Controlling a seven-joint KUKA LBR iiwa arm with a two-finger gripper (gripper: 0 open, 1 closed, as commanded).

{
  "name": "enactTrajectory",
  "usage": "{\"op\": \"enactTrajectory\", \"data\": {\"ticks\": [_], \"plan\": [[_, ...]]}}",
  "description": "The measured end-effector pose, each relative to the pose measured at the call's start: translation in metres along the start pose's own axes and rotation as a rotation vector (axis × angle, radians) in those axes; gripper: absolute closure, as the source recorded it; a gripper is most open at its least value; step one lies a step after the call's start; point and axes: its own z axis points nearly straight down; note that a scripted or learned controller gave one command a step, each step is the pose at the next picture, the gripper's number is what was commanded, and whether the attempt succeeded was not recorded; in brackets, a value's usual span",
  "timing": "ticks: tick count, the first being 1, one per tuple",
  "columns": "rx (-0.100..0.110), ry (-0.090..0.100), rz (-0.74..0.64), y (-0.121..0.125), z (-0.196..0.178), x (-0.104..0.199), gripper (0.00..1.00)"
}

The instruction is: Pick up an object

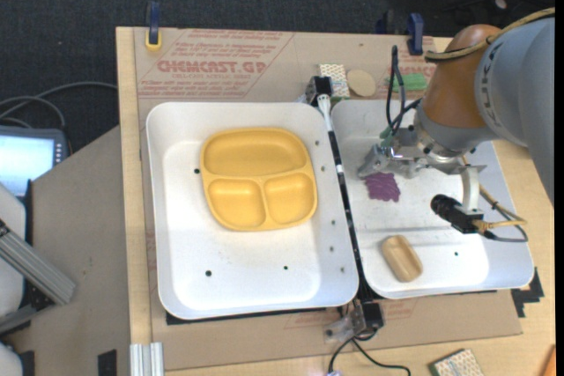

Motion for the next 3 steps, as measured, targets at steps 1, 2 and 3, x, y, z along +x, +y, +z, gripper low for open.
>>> {"op": "enactTrajectory", "data": {"ticks": [1,2,3], "plan": [[0.009,0.003,0.002,-0.021,-0.001,0.0,0.0],[0.003,0.002,0.003,-0.019,-0.012,-0.001,1.0],[-0.002,0.003,-0.005,-0.03,-0.106,0.078,1.0]]}}
